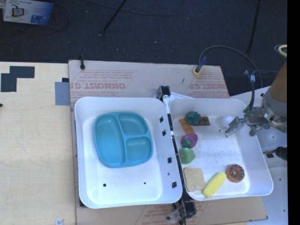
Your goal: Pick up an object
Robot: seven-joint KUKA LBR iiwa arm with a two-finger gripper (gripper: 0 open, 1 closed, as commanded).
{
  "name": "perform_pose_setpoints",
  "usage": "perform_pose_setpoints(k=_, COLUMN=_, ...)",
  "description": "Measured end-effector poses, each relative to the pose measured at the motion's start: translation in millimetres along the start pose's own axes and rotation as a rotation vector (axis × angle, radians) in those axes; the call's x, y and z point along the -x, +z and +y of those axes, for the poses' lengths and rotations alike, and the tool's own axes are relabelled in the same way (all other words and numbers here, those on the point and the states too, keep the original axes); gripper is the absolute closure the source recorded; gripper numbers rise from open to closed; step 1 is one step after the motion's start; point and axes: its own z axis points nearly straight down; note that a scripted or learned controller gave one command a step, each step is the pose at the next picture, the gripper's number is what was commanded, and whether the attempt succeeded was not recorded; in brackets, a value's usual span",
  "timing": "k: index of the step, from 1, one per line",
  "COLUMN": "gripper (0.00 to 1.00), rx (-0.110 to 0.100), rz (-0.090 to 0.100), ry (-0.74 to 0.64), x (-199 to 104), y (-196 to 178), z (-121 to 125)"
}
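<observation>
On our left, the left bin (84,125) holds a blue divided plate (123,139). In the right bin (255,149) lie a green toy (192,117), purple piece (189,140), green ball (186,155), cracker (194,178), corn cob (213,184) and doughnut (235,172). At the bin's right rim the gripper (240,124) hangs with jaws spread, holding nothing. We should centre squarely over the isolated doughnut before descending.

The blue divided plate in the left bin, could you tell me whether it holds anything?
Empty. The blue divided plate lies flat in the left bin, and its three compartments show bare blue.
</observation>
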Motion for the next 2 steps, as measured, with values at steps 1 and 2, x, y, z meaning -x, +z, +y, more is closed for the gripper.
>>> perform_pose_setpoints(k=1, gripper=0.00, rx=0.002, rz=-0.001, ry=-0.001, x=-62, y=102, z=34)
perform_pose_setpoints(k=2, gripper=0.00, rx=0.000, rz=0.000, ry=-0.001, x=-116, y=103, z=79)
